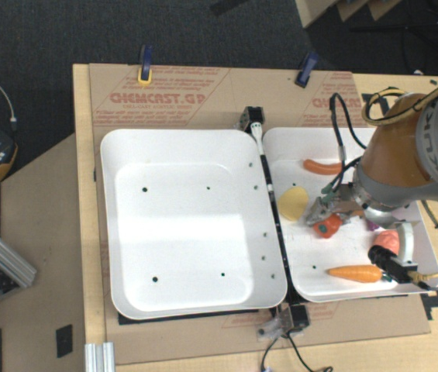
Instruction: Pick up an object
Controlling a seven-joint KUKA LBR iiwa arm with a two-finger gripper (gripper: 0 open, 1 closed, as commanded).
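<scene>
Gripper (325, 211) is low in the right bin (312, 279), directly over a small red object (328, 227) that sits just at its 6 o'clock, touching or nearly so. Cannot tell whether the jaws are apart or together; the wrist hides them. No object is visibly clamped.

Other candidates around the gripper:
- pale yellow round piece (294, 201) at 9 o'clock, near the bin divider;
- orange-red sausage shape (323, 166) at 12 o'clock, long axis left-right;
- carrot (354, 273) at 5 o'clock, long axis left-right, tip pointing left;
- pink item (387, 240) at 3 o'clock, partly under the arm.

Judgement: the red object is the nearest target.

Surface: smooth white plastic. Room: 5 objects share the right bin; the left bin (118, 208) sits alongside on a cardboard-covered bench (203, 87).
</scene>
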